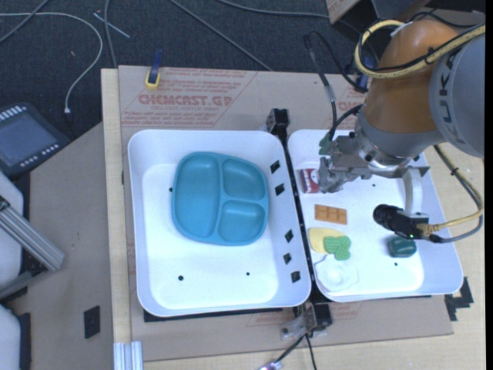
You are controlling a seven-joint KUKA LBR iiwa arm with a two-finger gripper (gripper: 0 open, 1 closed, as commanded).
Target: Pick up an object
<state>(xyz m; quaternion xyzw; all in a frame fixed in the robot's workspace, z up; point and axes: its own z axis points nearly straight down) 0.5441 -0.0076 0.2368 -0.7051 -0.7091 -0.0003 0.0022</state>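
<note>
My gripper [333, 177] hangs over the back left part of the right bin [439, 272], pointing down. Just to its left a red and white item [309, 180] lies against the bin's left wall, partly hidden by the gripper. In front of the gripper lie an orange waffle-like piece [331, 214], a yellow piece [318, 238], a green broccoli-like piece [337, 245] and a white piece [336, 273]. A dark teal object [400, 247] sits further right. Nothing shows between the gripper and the bin floor.
The left bin [154, 284] holds a blue divided plate [220, 198] in its middle. The arm's grey and orange body [416, 91] covers the back of the right bin. Black clips line the wall between the bins [290, 237].
</note>
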